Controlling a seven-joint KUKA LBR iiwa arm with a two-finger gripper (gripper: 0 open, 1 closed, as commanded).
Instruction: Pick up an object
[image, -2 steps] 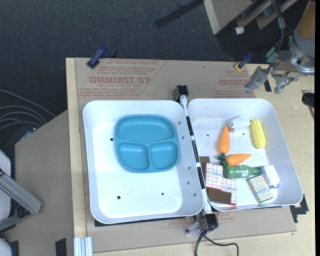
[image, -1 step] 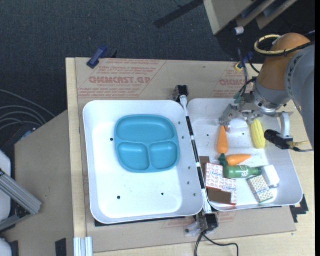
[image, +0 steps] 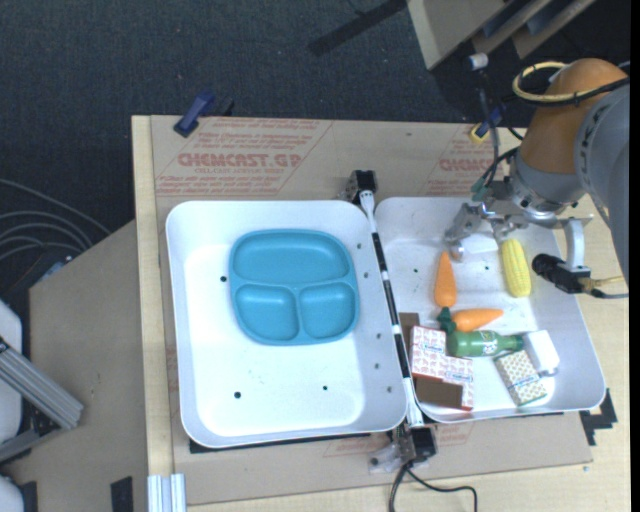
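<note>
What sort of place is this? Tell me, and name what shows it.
Probably a robotics lab test bench, not a kitchen. Two white bins sit on a board taped with protective paper; toy food such as a carrot and corn cob fills one; a robot arm reaches in.

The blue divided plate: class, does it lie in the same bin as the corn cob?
No: the blue divided plate lies in the left bin, the corn cob in the right bin.
</note>
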